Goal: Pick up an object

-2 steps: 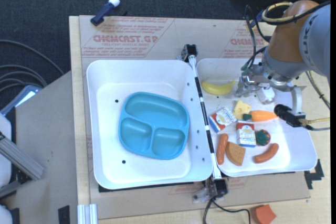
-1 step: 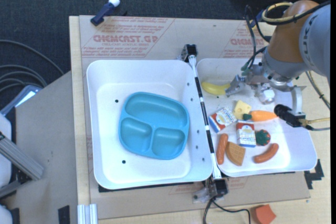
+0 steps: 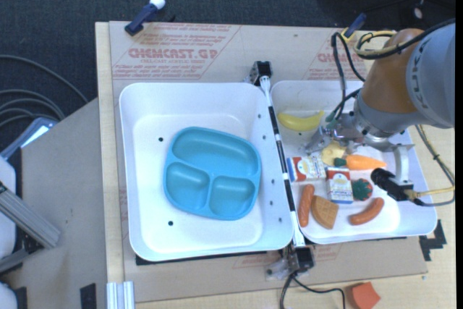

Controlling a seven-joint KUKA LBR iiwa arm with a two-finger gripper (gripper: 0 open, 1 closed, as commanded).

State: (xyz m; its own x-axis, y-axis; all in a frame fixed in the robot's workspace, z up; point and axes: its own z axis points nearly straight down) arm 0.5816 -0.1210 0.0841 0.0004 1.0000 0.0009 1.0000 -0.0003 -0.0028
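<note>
The arm reaches in from the right, its wrist low over the right bin [image 3: 416, 226], with the gripper [image 3: 334, 135] down among the toy food near the banana [image 3: 301, 120]. How wide the jaws stand, or whether anything sits between them, I cannot tell. Nearby lie a carrot [image 3: 365, 163], small cartons [image 3: 340, 186], two sausages [image 3: 307, 205] and a bread slice [image 3: 325, 213]. The left bin [image 3: 145, 105] holds a blue divided plate [image 3: 211, 172]. This looks like the descent onto a pick; next calls for closing squarely, then lifting straight.
</note>
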